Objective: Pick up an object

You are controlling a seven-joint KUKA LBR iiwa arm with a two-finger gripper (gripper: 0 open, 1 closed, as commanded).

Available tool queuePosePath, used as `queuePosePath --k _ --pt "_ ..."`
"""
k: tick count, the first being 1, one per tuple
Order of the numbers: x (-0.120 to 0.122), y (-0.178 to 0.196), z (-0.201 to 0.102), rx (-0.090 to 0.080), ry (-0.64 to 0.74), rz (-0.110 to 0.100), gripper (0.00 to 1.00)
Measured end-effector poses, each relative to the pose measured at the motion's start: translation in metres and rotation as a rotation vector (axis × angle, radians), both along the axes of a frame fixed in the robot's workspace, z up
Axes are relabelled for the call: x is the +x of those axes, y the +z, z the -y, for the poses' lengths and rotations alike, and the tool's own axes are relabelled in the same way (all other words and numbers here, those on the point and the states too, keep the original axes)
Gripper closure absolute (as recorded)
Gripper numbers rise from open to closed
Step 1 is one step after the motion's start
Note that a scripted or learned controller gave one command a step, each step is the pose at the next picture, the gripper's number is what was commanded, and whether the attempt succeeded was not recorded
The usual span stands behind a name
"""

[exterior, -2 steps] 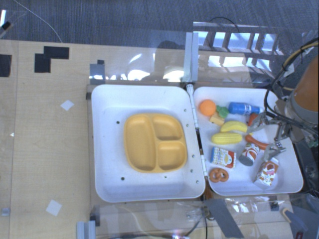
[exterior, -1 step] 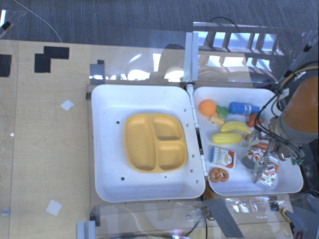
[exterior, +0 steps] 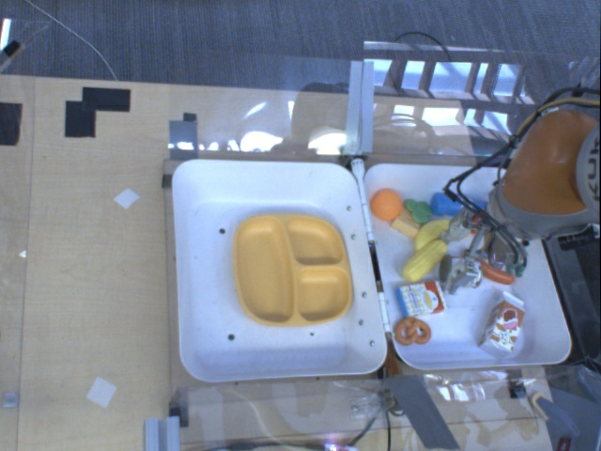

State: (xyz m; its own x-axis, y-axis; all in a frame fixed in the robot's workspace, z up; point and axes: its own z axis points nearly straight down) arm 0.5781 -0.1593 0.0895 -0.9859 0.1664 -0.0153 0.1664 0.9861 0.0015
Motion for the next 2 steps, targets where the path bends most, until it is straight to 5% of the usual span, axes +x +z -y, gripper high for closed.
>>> queuePosePath --k 1,2 --pt "0.070 0.000 -0.013 0.002 -0.238 -0.050 0.00" --pt "0.073 0.000 -0.034 -0.014 -0.407 -0.045 0.00"
